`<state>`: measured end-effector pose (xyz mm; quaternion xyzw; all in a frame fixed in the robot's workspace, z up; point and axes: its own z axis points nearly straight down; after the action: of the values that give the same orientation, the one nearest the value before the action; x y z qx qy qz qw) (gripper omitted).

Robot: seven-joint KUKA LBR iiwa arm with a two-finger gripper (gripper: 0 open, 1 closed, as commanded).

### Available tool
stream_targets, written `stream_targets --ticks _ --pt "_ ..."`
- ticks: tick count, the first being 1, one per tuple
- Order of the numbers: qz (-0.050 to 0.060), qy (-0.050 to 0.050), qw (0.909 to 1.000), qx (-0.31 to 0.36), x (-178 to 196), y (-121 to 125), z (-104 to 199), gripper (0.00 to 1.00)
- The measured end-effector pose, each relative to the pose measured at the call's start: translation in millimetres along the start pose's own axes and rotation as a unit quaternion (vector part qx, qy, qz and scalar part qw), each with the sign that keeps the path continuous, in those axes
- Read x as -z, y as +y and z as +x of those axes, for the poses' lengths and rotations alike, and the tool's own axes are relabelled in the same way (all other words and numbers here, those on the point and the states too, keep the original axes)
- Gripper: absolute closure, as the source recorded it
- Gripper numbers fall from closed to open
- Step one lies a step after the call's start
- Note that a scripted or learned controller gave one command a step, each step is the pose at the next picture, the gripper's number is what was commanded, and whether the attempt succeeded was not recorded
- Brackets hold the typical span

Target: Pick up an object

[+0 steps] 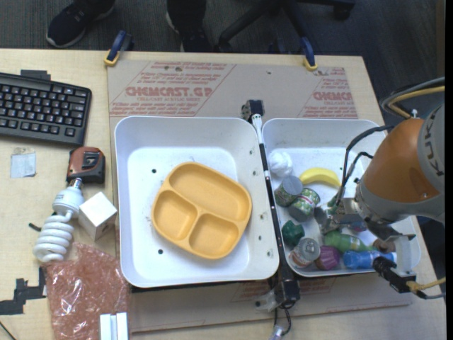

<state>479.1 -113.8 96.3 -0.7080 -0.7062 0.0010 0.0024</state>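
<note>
The right bin (322, 127) holds several small items: a yellow banana (320, 178), a white bottle (281, 163), a green-labelled can (306, 201), a dark green piece (292, 231), a silver can (308, 248), a magenta item (328, 258), a green bottle (342, 241) and a blue item (359, 260). My gripper (335, 217) is low in this bin, just right of the green-labelled can and above the green bottle. The orange wrist band (403, 172) covers the bin's right part. A yellow divided plate (203, 210) lies in the left bin (141, 190).
On the bench to the left of the bins are a keyboard (42, 106), a tape measure (86, 165), a spiral light bulb (58, 224), a white cube (98, 214) and a bag of pink granules (81, 285). Cables (410, 98) loop at the arm's right.
</note>
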Motion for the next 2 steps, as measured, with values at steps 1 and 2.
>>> stream_targets --ticks 1,2 --pt "-0.001 -0.002 1.0000 0.002 119.2 -0.5 60.9 1.00" --pt "0.000 -0.001 1.0000 0.001 88.9 -0.4 5.8 1.00"
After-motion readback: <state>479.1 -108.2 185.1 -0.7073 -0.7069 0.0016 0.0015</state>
